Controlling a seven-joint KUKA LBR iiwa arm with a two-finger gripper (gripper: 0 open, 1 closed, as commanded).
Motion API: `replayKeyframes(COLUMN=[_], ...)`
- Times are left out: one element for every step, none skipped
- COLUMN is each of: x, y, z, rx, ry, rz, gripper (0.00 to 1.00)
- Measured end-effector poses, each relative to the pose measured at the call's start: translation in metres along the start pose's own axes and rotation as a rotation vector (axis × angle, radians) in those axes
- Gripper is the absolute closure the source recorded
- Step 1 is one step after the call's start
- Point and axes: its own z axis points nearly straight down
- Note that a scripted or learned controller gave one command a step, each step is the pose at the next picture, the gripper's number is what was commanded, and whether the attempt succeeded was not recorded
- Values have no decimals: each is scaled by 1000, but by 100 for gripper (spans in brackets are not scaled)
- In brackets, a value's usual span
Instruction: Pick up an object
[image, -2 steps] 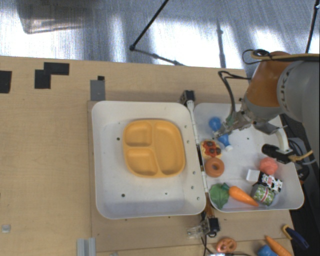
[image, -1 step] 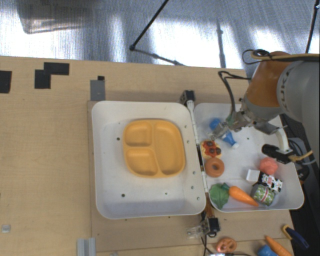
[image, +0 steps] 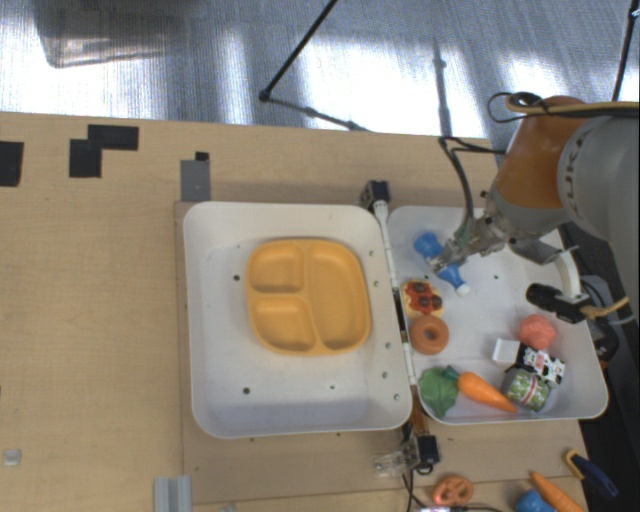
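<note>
Here the arm's gripper (image: 462, 248) hangs low over the far left part of the right bin (image: 590, 400), directly above a small blue object (image: 452, 276) that looks like a toy piece with a white tip. A second blue piece (image: 428, 245) lies just beside it, toward the bin's dividing wall. The gripper's tip sits so close over the first blue piece, and is so small from this slanted overhead view, that I cannot tell whether it is released, clenched, or grasping anything.

The relation that matters: the blue object lies just below and slightly toward the near side of the gripper's tip, its long axis running diagonally from the far left to the near right. In my judgement, a grasp would do best closing across that axis, not along it, with little sideways travel needed.

The other candidates lie well apart from the gripper: a decorated pastry (image: 422, 297) and a brown doughnut (image: 430, 335) by the left wall, a carrot (image: 482, 392) beside green leaves (image: 438, 388) at the near edge, a pink ball (image: 538, 329), and a black-and-white patterned can (image: 530, 385). The left bin (image: 215, 400) holds a yellow divided plate (image: 305, 297).
</note>
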Motion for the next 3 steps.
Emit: replayKeyframes(x=[0, 0, 75], y=[2, 3, 11], z=[-11, -22, -74], rx=[-4, -8, 14], ry=[-2, -3, 11], rz=[-1, -2, -145], gripper=[100, 100, 100])
